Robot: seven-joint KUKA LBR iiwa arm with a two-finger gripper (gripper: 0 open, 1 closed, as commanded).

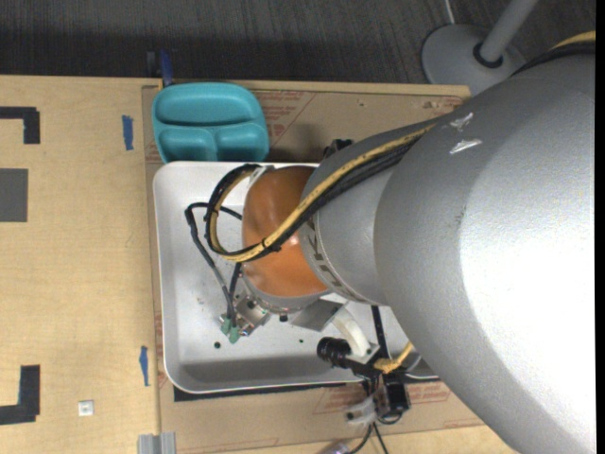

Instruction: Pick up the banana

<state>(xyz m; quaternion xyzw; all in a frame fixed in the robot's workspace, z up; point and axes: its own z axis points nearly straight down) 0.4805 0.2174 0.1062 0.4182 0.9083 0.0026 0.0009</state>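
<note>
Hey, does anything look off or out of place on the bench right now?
Nothing looks spilled or damaged. The arm reaches low into the white bin and hides most of it. A teal tray sits outside, against the bin's far rim.

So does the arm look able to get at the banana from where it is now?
Cannot say. The arm hangs low over the white bin and covers most of its floor, so no banana can be made out, nor any obstacle to reaching one.
</note>
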